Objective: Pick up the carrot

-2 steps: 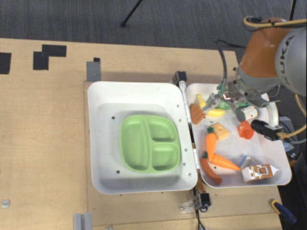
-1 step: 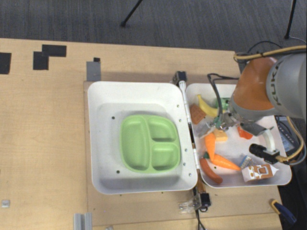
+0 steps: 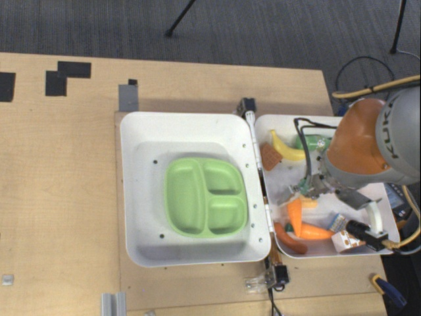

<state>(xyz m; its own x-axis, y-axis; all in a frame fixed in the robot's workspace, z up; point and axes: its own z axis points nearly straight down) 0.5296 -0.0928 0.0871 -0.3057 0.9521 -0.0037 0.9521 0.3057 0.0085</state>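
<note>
Tan bench (image 3: 59,196) with white bins (image 3: 141,176) over grey carpet (image 3: 99,12)

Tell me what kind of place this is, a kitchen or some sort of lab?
Most likely a robotics lab, not a kitchen. A grey and orange robot arm reaches over two white bins on a plywood bench, the food looks like plastic toys, such as the carrot, and tripod legs stand on carpet.

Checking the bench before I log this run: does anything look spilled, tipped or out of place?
Nothing stands out. The green divided plate lies flat in the left bin; the carrot and banana sit jumbled inside the right bin.
</note>
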